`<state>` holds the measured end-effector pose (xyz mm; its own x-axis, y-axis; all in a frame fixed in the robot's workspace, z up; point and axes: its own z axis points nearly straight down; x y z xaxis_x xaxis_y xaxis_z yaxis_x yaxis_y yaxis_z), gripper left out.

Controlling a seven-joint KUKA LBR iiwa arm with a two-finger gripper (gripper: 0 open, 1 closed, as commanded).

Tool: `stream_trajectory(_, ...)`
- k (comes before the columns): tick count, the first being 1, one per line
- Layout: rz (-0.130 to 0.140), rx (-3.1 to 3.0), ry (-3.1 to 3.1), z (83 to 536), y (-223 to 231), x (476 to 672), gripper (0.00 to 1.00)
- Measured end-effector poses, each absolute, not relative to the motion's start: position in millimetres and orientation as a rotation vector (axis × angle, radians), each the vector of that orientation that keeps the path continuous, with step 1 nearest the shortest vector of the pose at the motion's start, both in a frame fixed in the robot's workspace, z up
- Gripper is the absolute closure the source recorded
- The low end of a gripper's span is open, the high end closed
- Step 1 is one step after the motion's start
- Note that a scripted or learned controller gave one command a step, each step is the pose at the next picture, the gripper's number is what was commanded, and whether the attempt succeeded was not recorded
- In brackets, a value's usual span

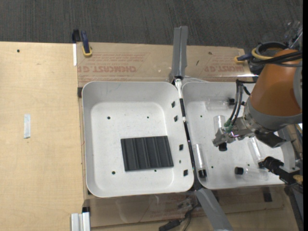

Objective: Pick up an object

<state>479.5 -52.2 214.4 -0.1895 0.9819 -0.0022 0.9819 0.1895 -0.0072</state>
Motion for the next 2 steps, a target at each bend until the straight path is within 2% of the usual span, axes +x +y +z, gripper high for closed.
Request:
stream_trajectory(1, 0.014, -1.998, -2.42, 222.5, -53.4, 480.3, 1.0)
stream_trajectory(2, 0.004, -2.089, -2.347, 234.5, -52.4, 478.1, 1.0)
